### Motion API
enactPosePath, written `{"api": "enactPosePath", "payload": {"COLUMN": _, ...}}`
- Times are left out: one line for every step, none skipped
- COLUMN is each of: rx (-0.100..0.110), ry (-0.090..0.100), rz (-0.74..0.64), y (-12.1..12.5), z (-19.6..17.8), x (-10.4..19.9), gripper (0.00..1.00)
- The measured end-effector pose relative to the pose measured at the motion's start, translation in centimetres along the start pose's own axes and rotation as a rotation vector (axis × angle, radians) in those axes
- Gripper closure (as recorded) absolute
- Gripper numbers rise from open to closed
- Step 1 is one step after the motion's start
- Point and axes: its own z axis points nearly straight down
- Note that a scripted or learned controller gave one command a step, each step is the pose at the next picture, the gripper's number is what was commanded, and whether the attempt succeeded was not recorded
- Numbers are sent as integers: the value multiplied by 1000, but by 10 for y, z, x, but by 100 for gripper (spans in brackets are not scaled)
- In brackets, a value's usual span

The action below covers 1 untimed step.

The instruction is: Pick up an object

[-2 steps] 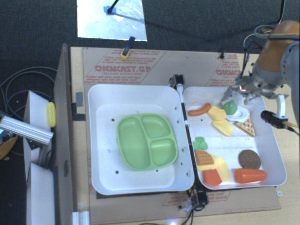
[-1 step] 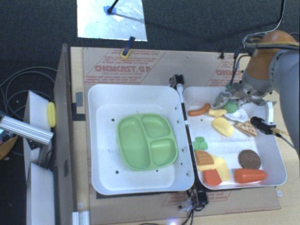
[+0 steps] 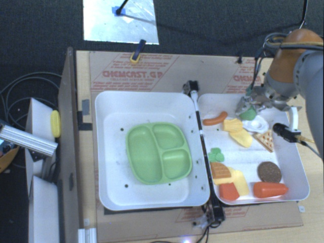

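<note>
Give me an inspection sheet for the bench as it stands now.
Surface: bench of printed brown board bears two white bins side by side.
Job's things: right bin holds toy food: sausage, carrot, brown cookie, yellow pieces, green bits.
Clutter: left bin holds a green divided tray.
Grippers: gripper low over the right bin's far end; finger state unclear.
Cables: black cables coiled at left; more by the arm.
Surroundings: dark carpet, shiny sheet beyond the bench.

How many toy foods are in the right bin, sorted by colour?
Orange or red: 4 (sausage, waffle, block, carrot)
Yellow: 3
Green: 2
Brown: 2 (cookie, wedge)
White: 1
Total: 12
</note>
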Motion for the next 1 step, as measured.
{"api": "enactPosePath", "payload": {"rx": -2, "ry": 6, "rz": -5, "y": -13, "z": -89, "x": 96, "gripper": 100}}
